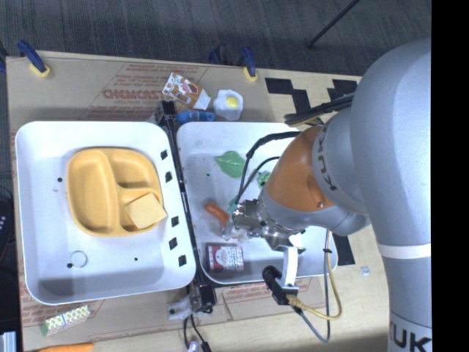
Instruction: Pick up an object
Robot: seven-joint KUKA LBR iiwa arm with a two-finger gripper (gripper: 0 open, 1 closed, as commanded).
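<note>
My gripper [236,226] reaches down into the right bin [192,169], near its lower middle, under the grey arm with the orange band. An orange carrot-like piece [215,212] lies just to its left. A dark red packet [224,258] lies flat just below the gripper, near the bin's front wall. A green leaf-shaped item [231,163] lies further up the bin. The arm hides the bin's right half.
The left bin [29,196] holds a yellow divided tray [110,189] with a yellow block [144,210] on it and a small clear ring [78,258]. Behind the bins lie a small carton [179,89], a blue item [194,115] and a yellow-white toy [229,103].
</note>
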